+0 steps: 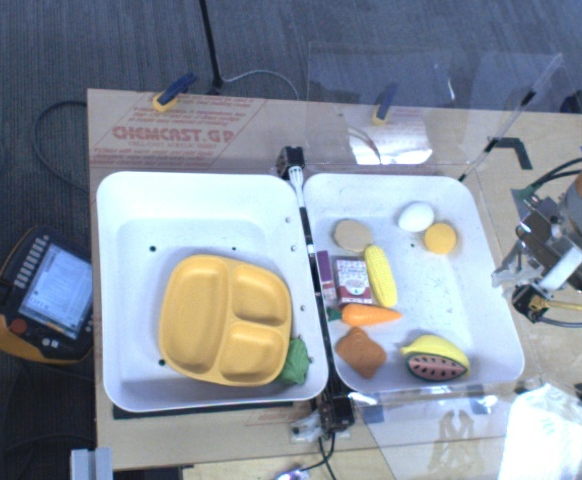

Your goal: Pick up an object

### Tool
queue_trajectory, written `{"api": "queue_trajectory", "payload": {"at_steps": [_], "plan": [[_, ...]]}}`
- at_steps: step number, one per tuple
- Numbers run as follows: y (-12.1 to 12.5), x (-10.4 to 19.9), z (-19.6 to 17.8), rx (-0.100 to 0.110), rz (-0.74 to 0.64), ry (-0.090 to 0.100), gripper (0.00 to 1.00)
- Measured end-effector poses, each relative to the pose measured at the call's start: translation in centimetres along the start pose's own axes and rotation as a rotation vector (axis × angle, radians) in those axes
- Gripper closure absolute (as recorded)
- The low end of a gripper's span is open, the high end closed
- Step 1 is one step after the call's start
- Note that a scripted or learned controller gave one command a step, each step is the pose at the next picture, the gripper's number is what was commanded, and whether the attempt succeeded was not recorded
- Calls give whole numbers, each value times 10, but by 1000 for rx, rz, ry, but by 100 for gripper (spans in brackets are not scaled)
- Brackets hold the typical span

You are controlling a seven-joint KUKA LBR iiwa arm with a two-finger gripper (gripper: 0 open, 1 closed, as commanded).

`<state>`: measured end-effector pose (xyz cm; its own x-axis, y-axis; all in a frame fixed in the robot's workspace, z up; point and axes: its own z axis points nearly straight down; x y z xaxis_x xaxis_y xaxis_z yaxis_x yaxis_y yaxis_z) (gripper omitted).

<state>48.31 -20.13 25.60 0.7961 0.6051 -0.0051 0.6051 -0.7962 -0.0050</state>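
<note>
- Off the right rim of the right bin (474, 298), in the camera view, the gripper (543, 260) hangs outside the bin wall and over the bench, well apart from every object.
- I cannot tell from this slant whether the gripper is open or closed; nothing is visibly held in it.
- I judge this a standby pose: parked out there, the arm leaves both bins in plain sight for choosing a target.
- No object is lifted yet, so the task's thing is any of the pieces lying in the bins.
- Right bin, far side: a white egg (416, 216) with an orange ball (440, 238) just beside it, and a tan round biscuit (352, 234) further left.
- Right bin, middle: a corn cob (380, 275) lying lengthwise, touching a small pink box (352, 280); a carrot (371, 315) lies crosswise just below them.
- Right bin, near side: a brown nugget (360, 352) and a watermelon slice (436, 360), near each other but apart.
- Egg, ball and watermelon lie closest to the gripper's side with free floor around them, so I reckon them the easier picks; the corn, box and carrot are crowded.
- Left bin (161, 213): a yellow divided plate (226, 318) lies flat, taking up most of the floor.
- A green leafy piece (297, 360) pokes out from under the plate's near right corner, pinned there and awkward to grasp.
</note>
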Motion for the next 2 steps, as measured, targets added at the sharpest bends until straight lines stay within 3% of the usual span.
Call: {"api": "queue_trajectory", "payload": {"at_steps": [1,2], "plan": [[-27,44,15,1,-22,-1,100],[-63,122,26,1,-14,0,100]]}}
